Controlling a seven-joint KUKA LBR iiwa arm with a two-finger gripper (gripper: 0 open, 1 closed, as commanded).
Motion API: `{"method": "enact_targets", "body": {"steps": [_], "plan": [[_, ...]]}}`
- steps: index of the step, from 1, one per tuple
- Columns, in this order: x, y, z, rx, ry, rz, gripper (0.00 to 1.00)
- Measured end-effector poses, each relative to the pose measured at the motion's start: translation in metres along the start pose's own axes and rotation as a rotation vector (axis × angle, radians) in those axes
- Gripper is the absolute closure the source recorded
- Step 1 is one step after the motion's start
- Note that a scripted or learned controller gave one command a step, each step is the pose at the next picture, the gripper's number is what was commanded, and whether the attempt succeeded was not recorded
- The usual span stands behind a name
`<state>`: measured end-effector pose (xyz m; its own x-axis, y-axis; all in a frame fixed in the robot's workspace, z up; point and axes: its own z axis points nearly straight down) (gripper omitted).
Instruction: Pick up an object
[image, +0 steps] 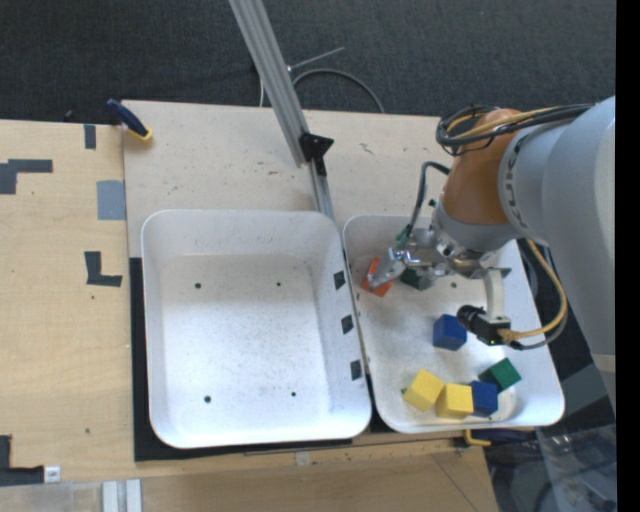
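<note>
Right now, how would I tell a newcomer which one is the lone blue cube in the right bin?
Start at the right bin, the smaller one under the arm. Near its middle sits the blue cube, alone on bare white floor. The other blue block is packed at the near rim against two yellow blocks; this one touches no other block.

Jaws' state unclear under the arm's wrist, arm (570, 170) cropped at right edge
</note>
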<state>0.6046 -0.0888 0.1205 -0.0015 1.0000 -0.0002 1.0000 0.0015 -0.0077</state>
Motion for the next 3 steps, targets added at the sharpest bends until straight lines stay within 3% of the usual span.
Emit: {"method": "enact_targets", "body": {"steps": [1, 2, 3], "plan": [[0.001, -0.001, 0.031, -0.002, 0.0, 0.0, 0.0], [0.002, 0.0, 0.019, -0.004, 0.001, -0.001, 1.0], [-0.003, -0.005, -0.041, -0.012, 0.0, 0.001, 1.0]]}}
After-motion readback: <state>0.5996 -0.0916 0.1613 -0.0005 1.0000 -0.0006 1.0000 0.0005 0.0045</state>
